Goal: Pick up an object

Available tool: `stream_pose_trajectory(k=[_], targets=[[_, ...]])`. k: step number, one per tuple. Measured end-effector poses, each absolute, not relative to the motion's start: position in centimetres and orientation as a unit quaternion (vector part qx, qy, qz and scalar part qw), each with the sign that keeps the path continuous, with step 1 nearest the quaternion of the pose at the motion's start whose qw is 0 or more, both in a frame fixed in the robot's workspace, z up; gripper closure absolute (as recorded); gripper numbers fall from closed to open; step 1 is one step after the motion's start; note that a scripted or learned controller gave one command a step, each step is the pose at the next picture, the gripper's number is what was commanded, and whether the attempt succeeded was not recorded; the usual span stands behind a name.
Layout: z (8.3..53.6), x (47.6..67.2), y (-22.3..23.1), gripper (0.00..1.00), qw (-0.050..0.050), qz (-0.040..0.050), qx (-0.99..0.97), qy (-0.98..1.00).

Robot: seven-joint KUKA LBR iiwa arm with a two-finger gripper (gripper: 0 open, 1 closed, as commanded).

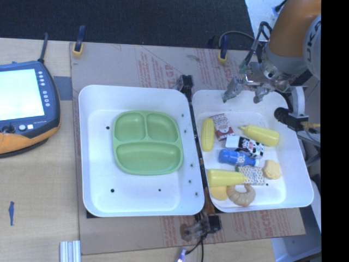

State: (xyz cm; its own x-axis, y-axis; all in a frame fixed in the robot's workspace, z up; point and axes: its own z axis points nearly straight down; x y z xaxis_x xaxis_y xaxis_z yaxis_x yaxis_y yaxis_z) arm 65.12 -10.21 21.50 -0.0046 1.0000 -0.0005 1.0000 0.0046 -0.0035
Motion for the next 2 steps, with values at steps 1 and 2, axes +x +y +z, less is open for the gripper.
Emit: stream_pose_trajectory(k=[1, 2], targets=[[19.2, 65.6, -8.5, 0.0, 0.002, 0.0027, -0.705, -0.709], [9.1, 64.0, -9.2, 0.0, 0.002, 0.0029, -0.706, -0.709]])
